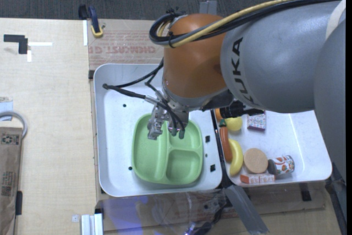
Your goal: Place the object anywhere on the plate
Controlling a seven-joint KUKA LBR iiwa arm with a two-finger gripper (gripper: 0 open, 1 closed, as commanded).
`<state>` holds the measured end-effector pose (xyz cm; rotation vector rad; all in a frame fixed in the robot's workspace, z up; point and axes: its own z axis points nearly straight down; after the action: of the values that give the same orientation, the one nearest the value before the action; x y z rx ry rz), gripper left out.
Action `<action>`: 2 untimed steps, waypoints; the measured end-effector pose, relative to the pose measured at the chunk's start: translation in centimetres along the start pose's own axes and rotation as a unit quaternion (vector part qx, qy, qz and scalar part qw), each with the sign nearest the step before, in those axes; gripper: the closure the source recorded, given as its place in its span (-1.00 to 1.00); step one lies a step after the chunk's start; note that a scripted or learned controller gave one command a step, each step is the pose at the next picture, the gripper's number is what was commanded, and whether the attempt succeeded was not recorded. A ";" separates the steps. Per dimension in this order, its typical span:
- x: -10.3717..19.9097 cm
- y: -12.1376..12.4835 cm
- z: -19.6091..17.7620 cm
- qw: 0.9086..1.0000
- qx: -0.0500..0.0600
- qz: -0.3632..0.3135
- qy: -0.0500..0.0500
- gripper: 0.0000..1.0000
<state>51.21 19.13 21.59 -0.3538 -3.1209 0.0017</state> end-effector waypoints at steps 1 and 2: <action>3.9 2.8 2.1 0.992 0.001 0.130 0.000 1.00; 4.2 2.8 4.4 0.996 0.001 0.084 0.001 1.00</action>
<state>47.75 22.82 17.16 -0.6139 -3.0786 0.0046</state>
